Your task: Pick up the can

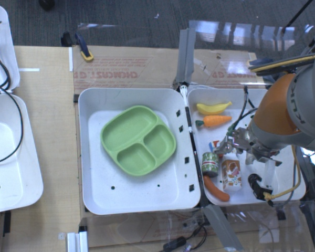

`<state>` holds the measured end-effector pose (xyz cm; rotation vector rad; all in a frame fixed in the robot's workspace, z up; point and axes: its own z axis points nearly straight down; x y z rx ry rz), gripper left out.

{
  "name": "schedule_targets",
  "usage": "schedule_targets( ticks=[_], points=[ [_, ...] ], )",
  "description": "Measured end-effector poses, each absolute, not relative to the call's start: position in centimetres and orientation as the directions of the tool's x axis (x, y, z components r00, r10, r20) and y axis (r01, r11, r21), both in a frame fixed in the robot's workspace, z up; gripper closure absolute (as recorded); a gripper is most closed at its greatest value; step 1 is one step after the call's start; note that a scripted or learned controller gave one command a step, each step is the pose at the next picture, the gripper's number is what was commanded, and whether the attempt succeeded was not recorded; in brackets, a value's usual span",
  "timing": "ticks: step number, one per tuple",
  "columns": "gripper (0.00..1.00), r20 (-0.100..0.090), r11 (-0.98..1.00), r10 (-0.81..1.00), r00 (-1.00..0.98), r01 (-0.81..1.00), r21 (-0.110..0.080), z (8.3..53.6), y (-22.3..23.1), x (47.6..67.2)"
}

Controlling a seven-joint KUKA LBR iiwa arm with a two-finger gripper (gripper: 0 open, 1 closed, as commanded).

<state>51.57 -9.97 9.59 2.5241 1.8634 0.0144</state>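
Apparently the hand is hovering in the right bin, nearing the can, which is lying just beside it, between the carrot and the sausage. Whether the hand is spread or pinched, I cannot tell. Next, it is needing to drop squarely over the can. The wrist is hiding much of the bin.

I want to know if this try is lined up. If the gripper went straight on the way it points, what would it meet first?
Probably the can: the gripper points left and down toward it. Depth is unclear from this slanted view.
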Motion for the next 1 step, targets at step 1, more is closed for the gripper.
schedule_targets(
  ticks=[1],
  points=[
    [0.00,-0.003,-0.365,0.931,0.365,0.931,-0.003,9.14,-12.67,63.86]
  ],
)
